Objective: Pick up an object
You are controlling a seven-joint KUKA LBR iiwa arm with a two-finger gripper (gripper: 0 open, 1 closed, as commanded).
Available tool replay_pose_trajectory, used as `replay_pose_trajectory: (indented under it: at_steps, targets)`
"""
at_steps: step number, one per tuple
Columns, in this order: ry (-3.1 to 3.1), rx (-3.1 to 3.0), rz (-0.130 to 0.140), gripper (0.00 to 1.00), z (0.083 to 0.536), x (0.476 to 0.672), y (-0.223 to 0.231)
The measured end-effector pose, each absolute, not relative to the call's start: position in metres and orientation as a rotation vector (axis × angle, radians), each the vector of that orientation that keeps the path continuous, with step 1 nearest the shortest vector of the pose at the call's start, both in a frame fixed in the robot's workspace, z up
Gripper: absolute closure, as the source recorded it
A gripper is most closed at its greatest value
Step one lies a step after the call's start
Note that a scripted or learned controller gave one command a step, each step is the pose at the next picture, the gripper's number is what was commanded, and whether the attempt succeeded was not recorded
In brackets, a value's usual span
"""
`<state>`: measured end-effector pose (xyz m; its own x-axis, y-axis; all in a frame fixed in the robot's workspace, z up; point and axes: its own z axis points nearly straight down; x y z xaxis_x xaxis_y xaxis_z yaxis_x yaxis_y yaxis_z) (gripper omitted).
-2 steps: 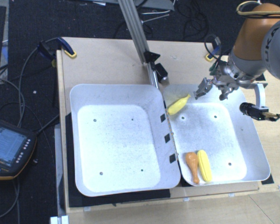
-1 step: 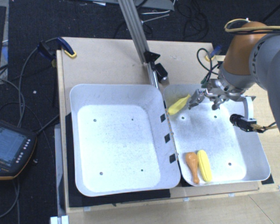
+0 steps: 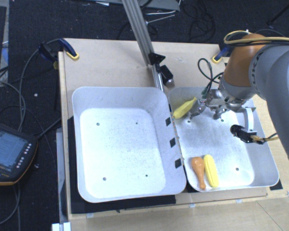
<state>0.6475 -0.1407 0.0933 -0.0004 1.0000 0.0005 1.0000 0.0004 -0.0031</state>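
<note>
In the right bin (image 3: 241, 150), a yellow banana-shaped object (image 3: 184, 108) lies at the far left corner against the wall. An orange object (image 3: 199, 171) and a yellow corn-like object (image 3: 211, 170) lie side by side at the near edge. My gripper (image 3: 208, 113) hangs over the far part of this bin, just right of the yellow banana-shaped object. It is open, with only bare bin floor between its fingers.
The left bin (image 3: 120, 143) sits beside the right one, sharing a raised edge with black clips (image 3: 173, 141). A slanted metal pole (image 3: 142, 30) rises behind the bins. A black cable connector (image 3: 242, 132) dangles from the wrist over the right bin.
</note>
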Motion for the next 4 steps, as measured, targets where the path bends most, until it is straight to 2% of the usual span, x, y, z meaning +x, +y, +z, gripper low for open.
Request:
replay_pose_trajectory:
  at_steps: [1, 4]
  targets:
    - [-2.222, -2.222, -0.001, 1.00, 0.106, 0.649, -0.141]
    - [-2.224, -2.224, -0.004, 1.00, 0.241, 0.647, -0.154]
